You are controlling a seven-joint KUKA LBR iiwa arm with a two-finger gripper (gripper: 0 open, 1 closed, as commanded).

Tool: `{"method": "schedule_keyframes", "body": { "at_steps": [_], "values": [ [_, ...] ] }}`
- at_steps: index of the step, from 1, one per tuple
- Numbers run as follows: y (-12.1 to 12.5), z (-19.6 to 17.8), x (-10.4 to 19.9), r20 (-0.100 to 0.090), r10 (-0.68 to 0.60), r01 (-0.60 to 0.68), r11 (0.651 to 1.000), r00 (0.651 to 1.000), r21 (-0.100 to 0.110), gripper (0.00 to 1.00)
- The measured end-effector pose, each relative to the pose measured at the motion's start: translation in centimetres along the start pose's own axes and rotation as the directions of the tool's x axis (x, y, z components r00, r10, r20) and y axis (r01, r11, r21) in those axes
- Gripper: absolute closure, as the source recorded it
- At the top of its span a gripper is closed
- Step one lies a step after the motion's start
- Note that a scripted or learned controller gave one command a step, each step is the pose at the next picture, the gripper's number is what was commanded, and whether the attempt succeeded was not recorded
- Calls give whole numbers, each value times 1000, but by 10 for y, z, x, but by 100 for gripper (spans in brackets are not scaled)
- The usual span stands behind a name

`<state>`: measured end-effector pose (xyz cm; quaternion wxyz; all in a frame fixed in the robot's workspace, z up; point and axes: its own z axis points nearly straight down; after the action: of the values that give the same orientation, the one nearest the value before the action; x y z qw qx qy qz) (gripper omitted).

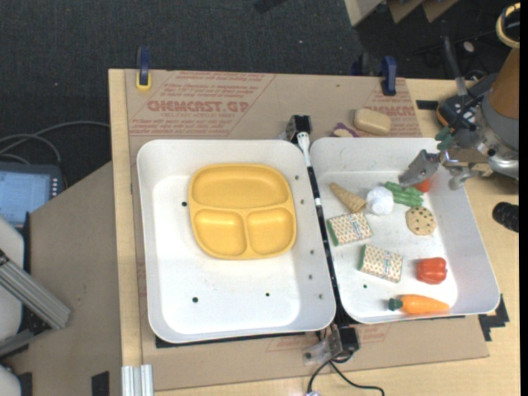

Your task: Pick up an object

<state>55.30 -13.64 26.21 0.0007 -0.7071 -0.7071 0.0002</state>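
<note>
My gripper (pixel 436 174) hangs over the far right corner of the right bin (pixel 472 246), its two fingers spread apart with nothing between them. Just below it lie a small red item (pixel 424 185) and a green piece (pixel 404 194). Nearby are a cone with a white ball (pixel 363 200) and a round cookie (pixel 420 220). Toward the front of the bin lie two patterned packets (pixel 349 228) (pixel 381 263), a red pepper (pixel 431 270) and an orange carrot (pixel 421 305).
A yellow divided plate (pixel 242 209) sits in the left bin (pixel 165 287). A tan block (pixel 373 121) lies on the cardboard behind the right bin. Blue clamps (pixel 143 78) (pixel 388 85) hold the board's far edge.
</note>
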Motion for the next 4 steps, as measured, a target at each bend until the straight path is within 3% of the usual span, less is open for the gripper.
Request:
{"method": "schedule_keyframes", "body": {
  "at_steps": [1,2,3,4],
  "values": [
    [3,175,-36,-1,3,-3,1000,1000,9,0],
    [84,174,-43,3,-3,3,1000,1000,-11,0],
    [117,173,39,7,-2,2,1000,1000,-10,0],
    [47,173,-7,2,3,-3,1000,1000,-9,0]
  ]
}}
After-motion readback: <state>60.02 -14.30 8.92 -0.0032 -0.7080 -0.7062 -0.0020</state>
